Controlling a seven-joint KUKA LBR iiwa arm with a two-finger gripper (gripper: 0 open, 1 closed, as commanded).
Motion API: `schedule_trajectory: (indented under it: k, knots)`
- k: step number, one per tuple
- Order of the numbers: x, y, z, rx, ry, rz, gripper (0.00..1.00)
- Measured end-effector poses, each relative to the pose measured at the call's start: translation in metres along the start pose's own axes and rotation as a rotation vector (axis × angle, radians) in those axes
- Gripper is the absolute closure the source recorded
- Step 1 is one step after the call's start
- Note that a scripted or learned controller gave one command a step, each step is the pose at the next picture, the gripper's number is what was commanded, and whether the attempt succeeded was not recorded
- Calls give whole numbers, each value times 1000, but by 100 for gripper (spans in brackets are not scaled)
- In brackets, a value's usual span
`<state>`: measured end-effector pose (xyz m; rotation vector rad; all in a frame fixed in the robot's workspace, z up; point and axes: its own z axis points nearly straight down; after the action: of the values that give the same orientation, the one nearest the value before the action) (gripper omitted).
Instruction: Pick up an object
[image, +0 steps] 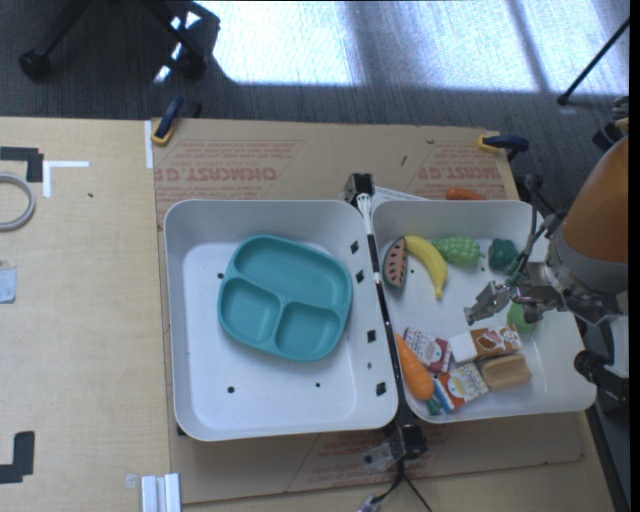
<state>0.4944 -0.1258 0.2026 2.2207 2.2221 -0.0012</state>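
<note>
The right bin holds several toy foods. Along its far side lie a watermelon slice, a banana, green grapes and a dark green piece. At the near side are a carrot, small packets, a white and brown box and a bread roll. My gripper hangs over the middle right of this bin, just above the box, with a green item beside it. I see nothing held in it.
The left bin holds a teal divided plate. A black hinge strip runs between the bins. The grey and orange arm comes in over the right bin's right rim. Cardboard lies under both bins.
</note>
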Motion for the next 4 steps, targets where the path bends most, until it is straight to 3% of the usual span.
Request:
schedule_trajectory:
  k: [1,2,3,4]
  knots:
    - [24,-2,95,-16,-6,5,0]
    - [42,100,10,-1,0,0,0]
    - [19,134,109,1,0,1,0]
    - [19,135,99,0,-1,-2,100]
